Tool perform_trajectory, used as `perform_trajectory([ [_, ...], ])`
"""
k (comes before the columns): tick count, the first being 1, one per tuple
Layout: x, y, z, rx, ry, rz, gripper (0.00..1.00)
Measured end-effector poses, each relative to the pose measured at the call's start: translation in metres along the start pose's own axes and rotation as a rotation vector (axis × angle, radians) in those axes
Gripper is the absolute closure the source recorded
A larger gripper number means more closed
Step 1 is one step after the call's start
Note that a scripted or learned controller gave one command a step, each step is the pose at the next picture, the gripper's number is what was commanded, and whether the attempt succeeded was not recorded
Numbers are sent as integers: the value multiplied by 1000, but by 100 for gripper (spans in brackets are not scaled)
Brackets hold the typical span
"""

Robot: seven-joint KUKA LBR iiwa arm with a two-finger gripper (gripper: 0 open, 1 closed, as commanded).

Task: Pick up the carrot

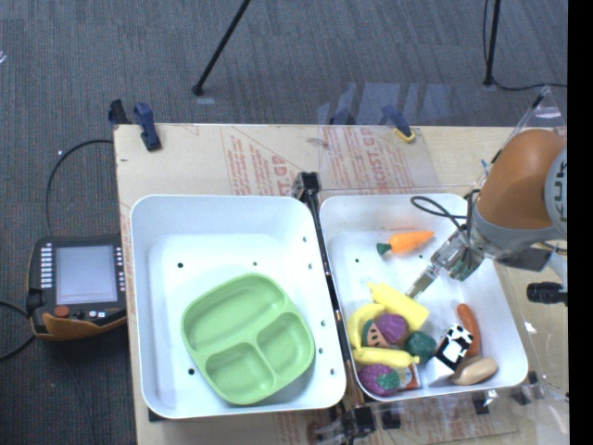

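— What stands on the bench (222, 156)?

— Two white bins, side by side. The left bin (157, 248) holds one green plate (246, 336) with three compartments. The right bin (357, 216) holds the toy food.

— How many pieces?

— One carrot (408, 242), lying near the far wall, apart from the others. Near the front is a heap: one banana (366, 327), one yellow block (400, 305), two purple pieces (390, 328), one sausage (469, 327), one black-and-white toy (453, 346).

— And the gripper (418, 286)?

— It hangs over the right bin, between the carrot and the heap, touching neither. Its fingers look pressed together, with nothing between them.
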State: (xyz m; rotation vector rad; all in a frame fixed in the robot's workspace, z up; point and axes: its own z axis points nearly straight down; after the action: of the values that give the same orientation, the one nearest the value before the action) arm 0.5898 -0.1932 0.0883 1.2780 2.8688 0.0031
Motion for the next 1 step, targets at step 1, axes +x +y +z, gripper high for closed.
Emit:
perform_trajectory([
  [1, -16, 43, 0, -2, -1, 141, 0],
])
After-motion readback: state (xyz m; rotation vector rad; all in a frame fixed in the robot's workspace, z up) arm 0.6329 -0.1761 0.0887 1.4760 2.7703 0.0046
